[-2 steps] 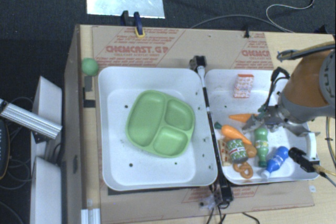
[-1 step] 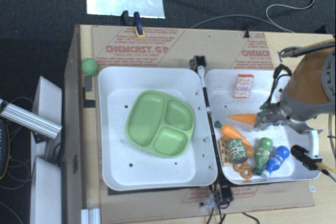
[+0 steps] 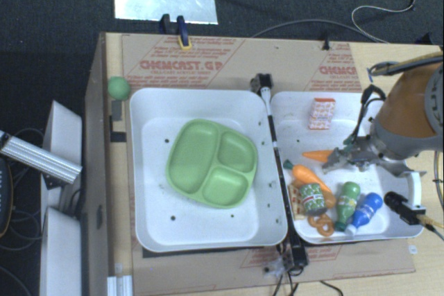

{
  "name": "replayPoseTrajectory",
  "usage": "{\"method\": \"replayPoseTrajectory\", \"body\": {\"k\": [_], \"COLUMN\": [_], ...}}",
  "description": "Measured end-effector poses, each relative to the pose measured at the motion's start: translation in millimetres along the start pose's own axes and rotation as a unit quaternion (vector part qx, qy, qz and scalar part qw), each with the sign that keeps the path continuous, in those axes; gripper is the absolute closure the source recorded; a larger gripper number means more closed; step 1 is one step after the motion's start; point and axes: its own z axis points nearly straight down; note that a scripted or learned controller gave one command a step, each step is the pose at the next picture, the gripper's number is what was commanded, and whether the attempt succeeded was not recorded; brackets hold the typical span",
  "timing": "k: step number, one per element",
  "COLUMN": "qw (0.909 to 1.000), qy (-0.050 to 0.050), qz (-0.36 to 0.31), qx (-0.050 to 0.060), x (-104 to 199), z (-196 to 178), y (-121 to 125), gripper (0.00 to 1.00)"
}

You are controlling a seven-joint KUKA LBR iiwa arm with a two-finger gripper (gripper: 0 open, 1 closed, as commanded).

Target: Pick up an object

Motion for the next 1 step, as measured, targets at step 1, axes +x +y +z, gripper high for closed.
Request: {"method": "replayPoseTrajectory", "body": {"k": [1], "qw": [1.0], "qy": [0.0], "qz": [-0.001], "qx": [0.0], "x": [3.6], "z": [22.0], "y": [63.6], "gripper": [0.0]}}
